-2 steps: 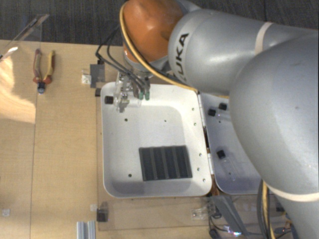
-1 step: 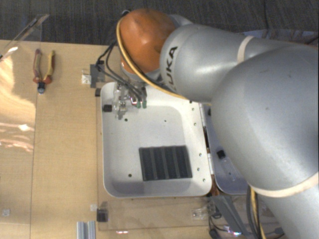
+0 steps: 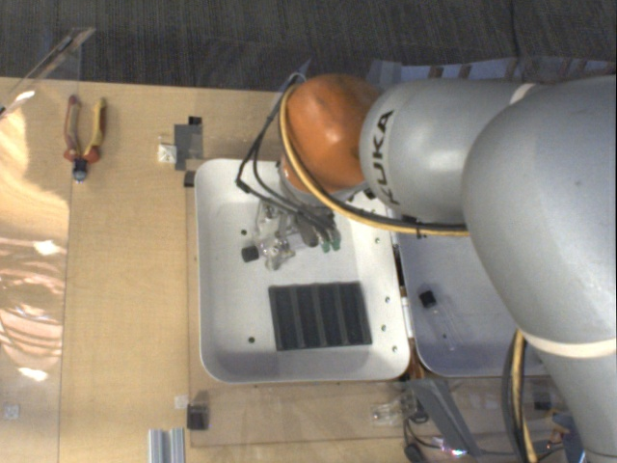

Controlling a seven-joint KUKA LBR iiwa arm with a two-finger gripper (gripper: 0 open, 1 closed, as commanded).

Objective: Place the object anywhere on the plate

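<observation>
In the left white bin (image 3: 217,287) lies a dark ribbed rectangular plate (image 3: 318,314), towards the bin's near side. My gripper (image 3: 274,239) hangs over the bin's middle, just beyond the plate's far left corner. A small black object (image 3: 250,254) sits on the bin floor right next to the gripper's left side; whether they touch is unclear. The orange band (image 3: 323,133) and grey arm cover the bin's far right part.
The right bin (image 3: 453,345) holds another small black piece (image 3: 427,299) and is largely hidden by the arm. Red-handled pliers (image 3: 82,133) lie on the wooden bench at far left. A black bracket (image 3: 190,141) stands by the left bin's far corner.
</observation>
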